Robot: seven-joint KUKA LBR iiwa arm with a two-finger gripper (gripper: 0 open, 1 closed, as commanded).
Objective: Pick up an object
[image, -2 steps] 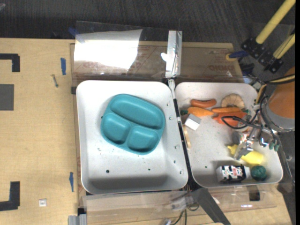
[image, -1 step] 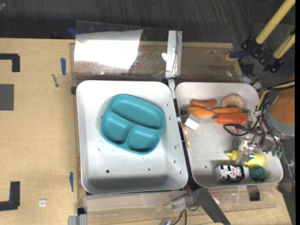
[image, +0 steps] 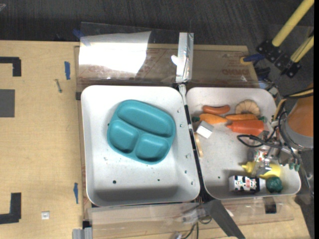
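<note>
White left bin [image: 94, 148] holds a teal divided plate [image: 141, 131]. Right bin [image: 219, 158] holds carrots [image: 245, 125], a sausage [image: 215, 109] and a can [image: 245, 183]. Gripper [image: 263, 159] hangs above a yellow toy [image: 269, 172]; grip state indeterminate.

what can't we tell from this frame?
- Gripper: its state, lost in cables and glare over the right bin.
- Yellow toy: contact with the gripper unclear, partly covered by it.
- Small carton: print too small to read.
- Arm: cut off by the right edge.
</note>
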